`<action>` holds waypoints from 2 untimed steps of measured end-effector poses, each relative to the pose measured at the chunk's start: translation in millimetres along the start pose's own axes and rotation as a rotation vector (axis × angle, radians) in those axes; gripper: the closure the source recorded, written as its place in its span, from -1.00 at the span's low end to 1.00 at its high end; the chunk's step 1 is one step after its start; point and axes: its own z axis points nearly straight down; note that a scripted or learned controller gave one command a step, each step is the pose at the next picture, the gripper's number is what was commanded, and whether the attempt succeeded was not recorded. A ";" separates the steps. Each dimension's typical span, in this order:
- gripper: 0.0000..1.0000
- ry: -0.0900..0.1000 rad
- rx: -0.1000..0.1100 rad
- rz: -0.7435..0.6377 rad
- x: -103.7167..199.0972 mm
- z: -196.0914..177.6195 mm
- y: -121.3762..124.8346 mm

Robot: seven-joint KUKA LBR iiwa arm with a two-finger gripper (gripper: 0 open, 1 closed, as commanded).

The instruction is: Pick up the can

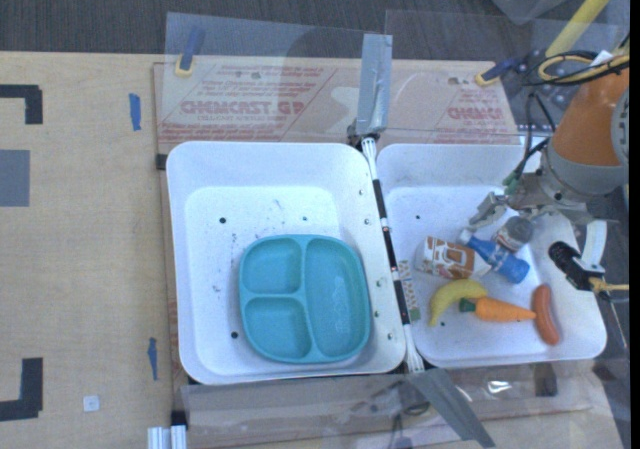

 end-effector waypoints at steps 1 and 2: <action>-1.00 0.013 -0.003 -0.039 -11.9 2.9 -11.3; 1.00 0.004 -0.005 -0.036 -16.5 -7.9 -11.8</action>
